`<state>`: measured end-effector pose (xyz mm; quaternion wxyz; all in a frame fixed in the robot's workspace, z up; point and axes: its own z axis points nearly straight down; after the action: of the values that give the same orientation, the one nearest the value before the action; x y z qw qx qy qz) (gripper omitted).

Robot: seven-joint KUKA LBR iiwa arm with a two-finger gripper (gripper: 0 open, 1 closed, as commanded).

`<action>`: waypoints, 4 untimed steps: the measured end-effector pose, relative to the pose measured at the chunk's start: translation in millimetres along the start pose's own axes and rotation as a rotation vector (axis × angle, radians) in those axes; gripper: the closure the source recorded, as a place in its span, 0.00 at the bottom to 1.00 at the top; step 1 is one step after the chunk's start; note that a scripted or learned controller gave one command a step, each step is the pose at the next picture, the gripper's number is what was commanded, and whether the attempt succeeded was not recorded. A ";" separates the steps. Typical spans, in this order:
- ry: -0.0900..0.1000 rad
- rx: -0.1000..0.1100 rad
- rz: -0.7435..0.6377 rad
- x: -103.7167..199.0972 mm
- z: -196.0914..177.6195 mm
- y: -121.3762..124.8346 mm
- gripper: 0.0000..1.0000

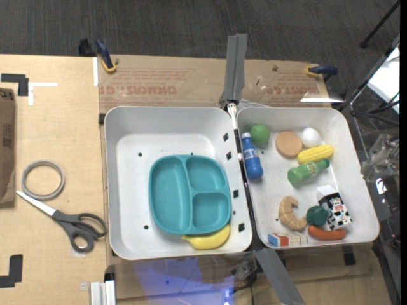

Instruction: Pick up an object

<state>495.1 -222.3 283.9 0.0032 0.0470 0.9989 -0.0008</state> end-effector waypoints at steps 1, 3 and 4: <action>0.002 -0.001 0.000 0.2 0.7 0.3 0.00; 0.002 -0.001 0.215 -66.0 191.6 52.0 0.00; 0.002 -0.001 0.281 -103.0 191.7 96.6 0.00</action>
<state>607.9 -136.1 92.8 0.0022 0.1862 0.9825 0.0001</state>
